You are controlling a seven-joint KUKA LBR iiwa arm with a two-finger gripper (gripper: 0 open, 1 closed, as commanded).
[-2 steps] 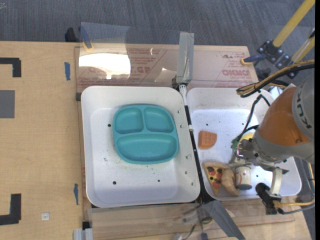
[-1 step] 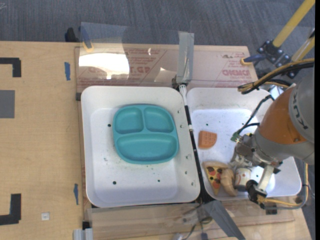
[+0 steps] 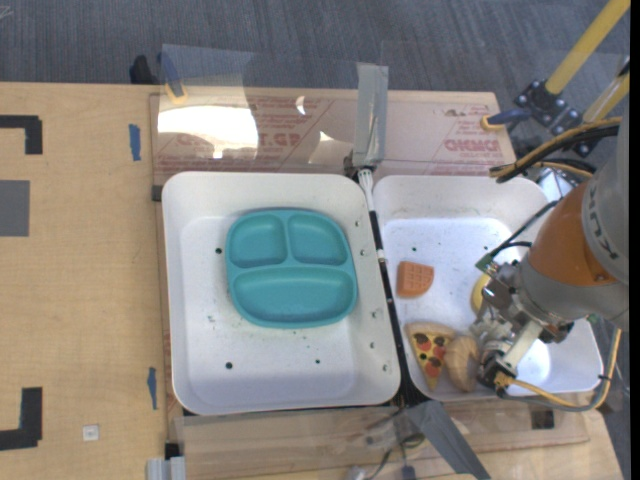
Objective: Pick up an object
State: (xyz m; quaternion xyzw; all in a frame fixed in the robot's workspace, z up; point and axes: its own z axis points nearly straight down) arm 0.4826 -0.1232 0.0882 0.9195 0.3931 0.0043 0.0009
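Observation:
In the right bin (image 3: 450, 213) lie an orange, toast-like piece (image 3: 415, 279), a toy pizza slice (image 3: 429, 350) and a tan rounded lump (image 3: 461, 360) beside it. A bit of a yellow thing (image 3: 483, 290) peeks out from the arm's left side. My gripper (image 3: 492, 336) hangs low over the bin's front right part, just right of the tan lump and above it in the view. The arm hides the bin floor beneath it. Nothing can be seen held.
The left bin (image 3: 190, 298) holds a teal divided plate (image 3: 291, 266). A raised divider (image 3: 378, 268) separates the two bins. Clear plastic sheeting (image 3: 300, 128) lies behind them, and a yellow pole (image 3: 590, 33) stands at the back right.

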